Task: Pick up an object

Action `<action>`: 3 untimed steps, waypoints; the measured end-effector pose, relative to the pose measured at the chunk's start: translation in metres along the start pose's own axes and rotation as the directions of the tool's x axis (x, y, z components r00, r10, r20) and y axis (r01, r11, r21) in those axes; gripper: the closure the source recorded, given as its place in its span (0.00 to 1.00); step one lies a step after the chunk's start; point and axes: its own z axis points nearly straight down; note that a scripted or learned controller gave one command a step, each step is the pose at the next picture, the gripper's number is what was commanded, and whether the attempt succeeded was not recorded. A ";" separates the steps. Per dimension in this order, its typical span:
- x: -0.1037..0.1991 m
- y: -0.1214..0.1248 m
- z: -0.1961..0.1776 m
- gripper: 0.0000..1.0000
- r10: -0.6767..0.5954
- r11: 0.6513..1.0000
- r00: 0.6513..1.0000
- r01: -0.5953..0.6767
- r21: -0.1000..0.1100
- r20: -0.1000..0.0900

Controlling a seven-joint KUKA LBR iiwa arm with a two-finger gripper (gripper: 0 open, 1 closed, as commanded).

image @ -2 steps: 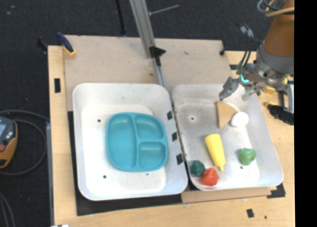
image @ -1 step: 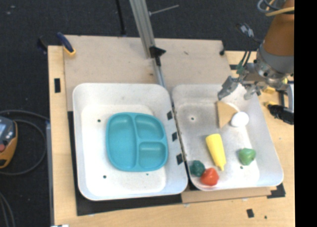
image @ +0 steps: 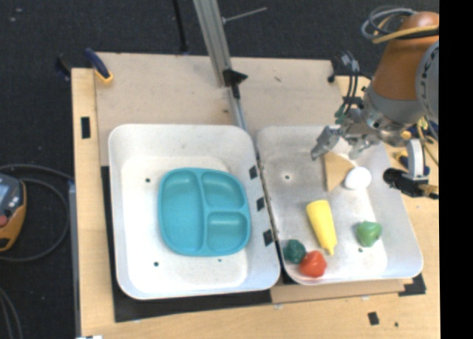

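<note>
Toys lie in the right bin [image: 399, 256], and the nearest ones are at its front edge: a red tomato-like piece [image: 313, 264] touching a small dark green piece [image: 295, 250]. Just behind them a yellow corn-shaped toy [image: 322, 224] lies lengthwise, and to its right, apart from it, sits a green toy [image: 368, 233]. Farther back, a tan wedge [image: 338, 170] leans beside a white round piece [image: 358, 178]; the two touch each other.

Left bin [image: 126, 153] holds a teal divided plate [image: 203, 210] with three compartments, lying flat near the middle of the bin.

Above the far part of the right bin, the gripper [image: 347, 140] hangs just behind the tan wedge. Its fingers look spread apart, one pointing left and one down toward the wedge, and nothing is between them. Behind it, the grey and orange arm [image: 403, 57] comes in from the right. At the far side a metal post [image: 211, 24] stands behind the bins.
</note>
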 end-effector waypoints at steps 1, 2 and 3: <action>0.002 -0.010 0.052 0.00 0.003 1.000 1.000 -0.003 0.001 0.000; 0.001 -0.008 0.100 0.00 0.003 1.000 1.000 -0.003 -0.008 0.002; 0.000 -0.009 0.089 1.00 0.006 1.000 1.000 -0.006 -0.007 0.002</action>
